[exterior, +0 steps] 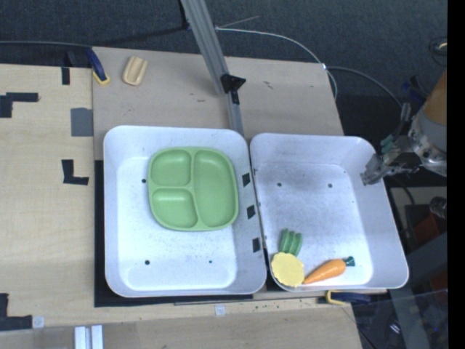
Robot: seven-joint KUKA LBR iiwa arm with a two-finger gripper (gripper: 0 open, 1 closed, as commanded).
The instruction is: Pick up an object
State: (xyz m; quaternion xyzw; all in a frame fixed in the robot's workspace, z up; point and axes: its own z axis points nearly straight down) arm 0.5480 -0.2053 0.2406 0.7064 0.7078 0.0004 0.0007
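Note:
An orange toy carrot [326, 269] with a dark green top lies near the front edge of the right bin [320, 158]. Beside it, to the left, rests a yellow round piece [288, 269], and a small green ribbed piece [290, 242] sits just behind that. A green divided plate [193, 187] lies in the left bin [120, 217]. My gripper [379, 167] hangs at the right bin's far right rim, well away from the toys, with nothing visible between its fingers. The arm's wrist is cut off by the right edge.
A grey metal pole [207, 38] slants over the bench behind the bins. A small tan block [134, 70] and a blue-yellow clip [97, 66] lie on the bench at the back left. Cables run across the back right.

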